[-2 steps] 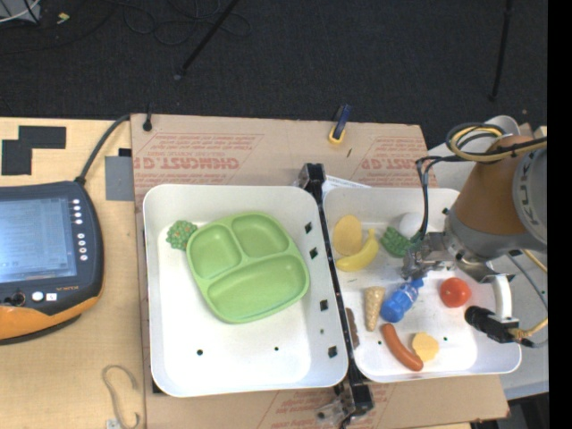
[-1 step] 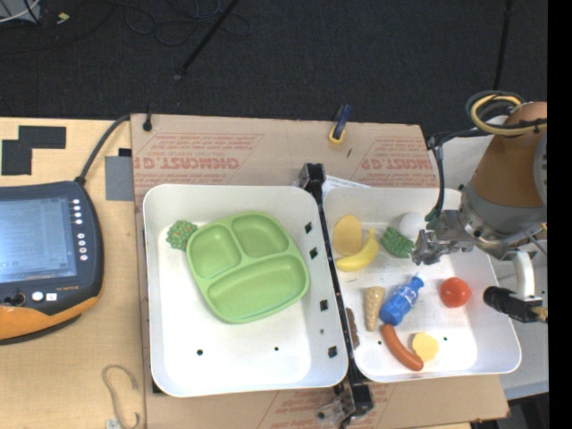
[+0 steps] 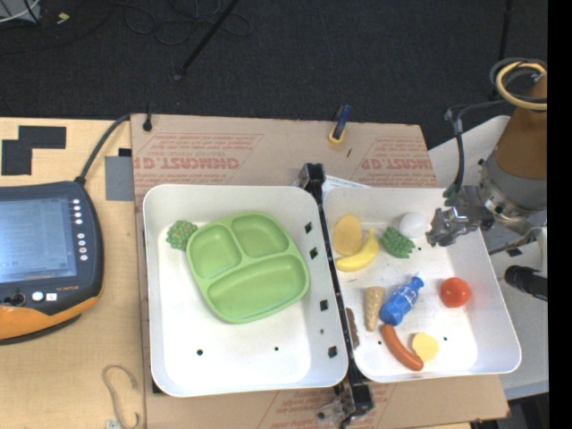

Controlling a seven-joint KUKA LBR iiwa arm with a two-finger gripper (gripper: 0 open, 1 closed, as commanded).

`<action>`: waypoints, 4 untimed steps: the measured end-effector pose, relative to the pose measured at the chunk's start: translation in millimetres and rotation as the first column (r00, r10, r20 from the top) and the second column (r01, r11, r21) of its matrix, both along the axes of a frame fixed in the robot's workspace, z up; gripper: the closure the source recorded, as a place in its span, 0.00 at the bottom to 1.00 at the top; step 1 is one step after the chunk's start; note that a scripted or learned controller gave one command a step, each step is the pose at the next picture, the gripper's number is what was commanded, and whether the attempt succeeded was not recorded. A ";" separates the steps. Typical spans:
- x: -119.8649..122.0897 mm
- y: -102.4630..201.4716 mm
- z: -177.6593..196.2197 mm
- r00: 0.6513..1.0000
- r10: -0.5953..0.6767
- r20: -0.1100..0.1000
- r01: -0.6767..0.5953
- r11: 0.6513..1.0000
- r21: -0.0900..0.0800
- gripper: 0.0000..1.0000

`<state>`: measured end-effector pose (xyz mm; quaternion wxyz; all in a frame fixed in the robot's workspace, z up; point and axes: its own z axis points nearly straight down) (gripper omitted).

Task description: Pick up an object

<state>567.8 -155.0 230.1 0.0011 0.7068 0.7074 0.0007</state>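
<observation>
The right bin (image 3: 487, 351) holds several toy foods: a yellow banana (image 3: 357, 259) with a yellow round piece (image 3: 348, 233) above it, a green broccoli-like piece (image 3: 397, 242), a white ball (image 3: 412, 224), a blue bottle (image 3: 401, 300), a red tomato (image 3: 455, 291), a tan cone (image 3: 373, 307), a red sausage (image 3: 401, 347) and a yellow wedge (image 3: 424, 346). My gripper (image 3: 443, 226) hangs over the bin's upper right part, just right of the white ball. Nothing shows between its fingers.
The left bin (image 3: 170, 347) bears a green divided tray (image 3: 248, 264) and a small green piece (image 3: 181, 233) at the tray's upper left. A tablet-like pendant (image 3: 40, 248) lies left of the bins. A blue and yellow clamp (image 3: 339, 125) stands behind the bins.
</observation>
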 end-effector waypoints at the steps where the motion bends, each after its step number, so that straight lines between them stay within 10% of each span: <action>1: 0.1 0.1 -2.8 1.000 0.000 -0.004 0.000 1.000 0.001 1.00; 4: 45.6 152.1 -19.8 1.000 0.003 -0.006 -0.003 1.000 0.002 1.00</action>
